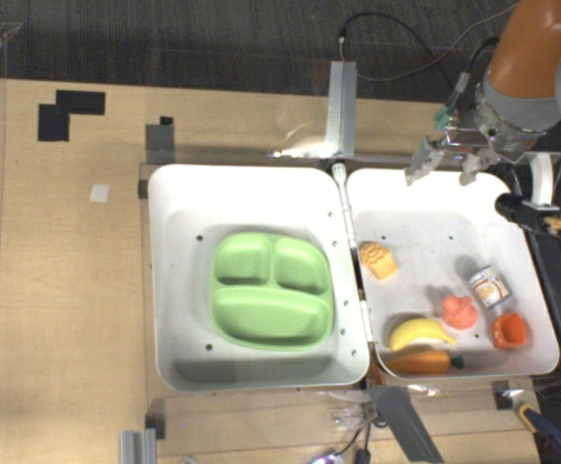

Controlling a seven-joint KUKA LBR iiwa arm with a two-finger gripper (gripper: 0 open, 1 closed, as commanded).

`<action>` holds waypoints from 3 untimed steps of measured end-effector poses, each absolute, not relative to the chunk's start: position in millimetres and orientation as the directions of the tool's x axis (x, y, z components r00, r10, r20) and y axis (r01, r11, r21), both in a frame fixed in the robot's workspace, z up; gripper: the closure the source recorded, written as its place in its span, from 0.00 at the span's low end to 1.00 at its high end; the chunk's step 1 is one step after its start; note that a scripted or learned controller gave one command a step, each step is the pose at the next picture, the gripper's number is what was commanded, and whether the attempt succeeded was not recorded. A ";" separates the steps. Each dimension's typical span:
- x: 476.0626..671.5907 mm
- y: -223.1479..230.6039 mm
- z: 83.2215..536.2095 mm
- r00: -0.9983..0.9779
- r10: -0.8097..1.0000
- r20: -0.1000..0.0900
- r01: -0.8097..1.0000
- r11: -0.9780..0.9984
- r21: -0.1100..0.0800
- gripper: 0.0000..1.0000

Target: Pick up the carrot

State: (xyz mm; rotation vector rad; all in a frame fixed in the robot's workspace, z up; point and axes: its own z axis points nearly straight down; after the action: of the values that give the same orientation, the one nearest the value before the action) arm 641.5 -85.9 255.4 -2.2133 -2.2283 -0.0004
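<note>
The carrot (423,362) lies against the right bin's (435,211) near edge, touching the banana (419,333); the released claw (445,162) hangs over the far edge.

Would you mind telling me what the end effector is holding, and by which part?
Nothing: the end effector hangs open over the right bin's far edge, apart from the carrot.

A pale wooden worktop (58,288) carried two shallow white bins side by side. The left bin (179,259) lay touching the right bin (426,211) along a shared middle edge. Black patches (68,112) marked the worktop well to the upper left of the left bin.
</note>
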 end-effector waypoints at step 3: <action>575.2 -86.1 90.9 -0.906 0.423 -0.018 0.423 0.906 0.011 0.00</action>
State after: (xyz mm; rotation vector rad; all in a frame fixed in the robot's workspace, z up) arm 575.2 -86.1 90.9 -0.6850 -3.0859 -0.0106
